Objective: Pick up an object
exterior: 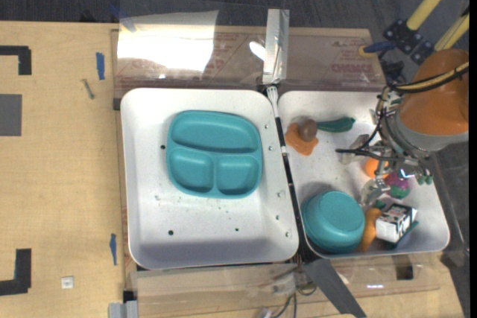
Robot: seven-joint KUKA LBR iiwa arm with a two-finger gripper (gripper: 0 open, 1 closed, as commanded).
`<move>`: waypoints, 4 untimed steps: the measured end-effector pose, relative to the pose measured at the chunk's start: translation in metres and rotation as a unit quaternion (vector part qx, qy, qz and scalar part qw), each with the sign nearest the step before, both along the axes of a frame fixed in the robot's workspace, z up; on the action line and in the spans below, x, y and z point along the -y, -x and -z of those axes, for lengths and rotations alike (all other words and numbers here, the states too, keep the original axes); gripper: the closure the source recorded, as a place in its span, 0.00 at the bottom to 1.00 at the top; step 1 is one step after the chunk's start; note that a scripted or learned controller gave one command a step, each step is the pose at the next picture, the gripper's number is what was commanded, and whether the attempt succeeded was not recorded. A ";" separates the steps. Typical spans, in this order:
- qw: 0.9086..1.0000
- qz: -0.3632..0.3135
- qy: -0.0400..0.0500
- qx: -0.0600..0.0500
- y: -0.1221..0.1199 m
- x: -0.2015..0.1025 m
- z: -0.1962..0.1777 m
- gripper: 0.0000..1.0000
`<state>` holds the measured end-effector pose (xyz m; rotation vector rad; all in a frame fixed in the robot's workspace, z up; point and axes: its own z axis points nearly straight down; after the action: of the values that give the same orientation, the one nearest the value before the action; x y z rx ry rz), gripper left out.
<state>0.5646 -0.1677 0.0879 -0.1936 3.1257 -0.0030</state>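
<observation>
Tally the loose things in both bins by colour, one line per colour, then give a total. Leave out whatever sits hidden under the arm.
Teal: 3 - divided plate, bowl, long piece
Orange or brown: 3 - lump, piece by the bowl, piece under the hand
White: 1 - block
Total: 7, with small bits near the hand too cluttered to count.

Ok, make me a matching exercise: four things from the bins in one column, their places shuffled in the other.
Things:
1. tray
2. bowl
3. cube
4. gripper

Places:
A. right bin, near edge, beside the divider
B. over the right bin's right side
C. left bin, middle
D. right bin, near right corner

Pairs: 1-C, 2-A, 3-D, 4-B
</observation>
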 end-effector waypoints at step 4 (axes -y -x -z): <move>0.978 -0.209 -0.003 -0.007 0.021 -0.007 -0.029 1.00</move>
<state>0.5438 -0.1605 0.1168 -0.8447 3.0288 0.0097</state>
